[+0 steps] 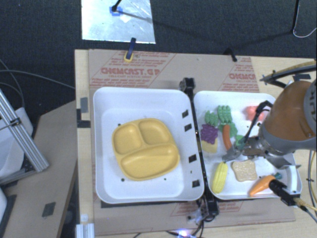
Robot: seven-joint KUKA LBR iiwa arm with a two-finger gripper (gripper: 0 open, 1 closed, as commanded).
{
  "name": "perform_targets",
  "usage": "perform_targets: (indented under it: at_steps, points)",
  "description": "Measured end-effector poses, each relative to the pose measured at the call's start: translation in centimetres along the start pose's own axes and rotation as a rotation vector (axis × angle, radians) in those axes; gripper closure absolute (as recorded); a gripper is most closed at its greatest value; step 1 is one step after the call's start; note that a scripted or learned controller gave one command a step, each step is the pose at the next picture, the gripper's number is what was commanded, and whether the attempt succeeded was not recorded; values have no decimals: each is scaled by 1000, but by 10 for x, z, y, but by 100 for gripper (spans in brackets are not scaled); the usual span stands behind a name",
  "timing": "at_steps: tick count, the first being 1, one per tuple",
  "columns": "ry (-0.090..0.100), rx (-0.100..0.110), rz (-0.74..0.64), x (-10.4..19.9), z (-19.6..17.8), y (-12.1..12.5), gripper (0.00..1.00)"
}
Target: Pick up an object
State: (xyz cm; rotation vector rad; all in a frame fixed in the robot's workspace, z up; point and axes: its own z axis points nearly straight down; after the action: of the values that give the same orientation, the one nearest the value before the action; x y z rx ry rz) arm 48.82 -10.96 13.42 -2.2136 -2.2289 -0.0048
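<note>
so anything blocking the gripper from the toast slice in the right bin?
Nothing visible does. The gripper hangs just left of the toast slice, with bare bin floor between them. The corn lies further left, the carrot above, both off that path.

2 white bins: left bin (106, 133), right bin (208, 99). 1 yellow divided plate (145, 148) w/ 3 compartments, in the left bin. Toy food in the right bin: 2 carrots, one slim (226, 135), one fat (262, 184); 1 corn cob (220, 176); 1 bread slice (244, 171); 1 purple grape bunch (208, 132); 2 green veg pieces (218, 115), can't tell what kind; 1 red item (250, 111), partly hidden by the arm. 1 arm (292, 118).
</note>
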Motion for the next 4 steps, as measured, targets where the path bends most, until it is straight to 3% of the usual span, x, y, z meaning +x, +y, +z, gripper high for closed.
perform_targets:
  at_steps: [1,2,3,4]
  points:
    - [0,-6,-7,90,-53,42,0]
    - [-3,11,14,21,43,-5,0]
    - [-2,-1,5,25,27,0,100]
    - [-2,-3,5,25,17,0,100]
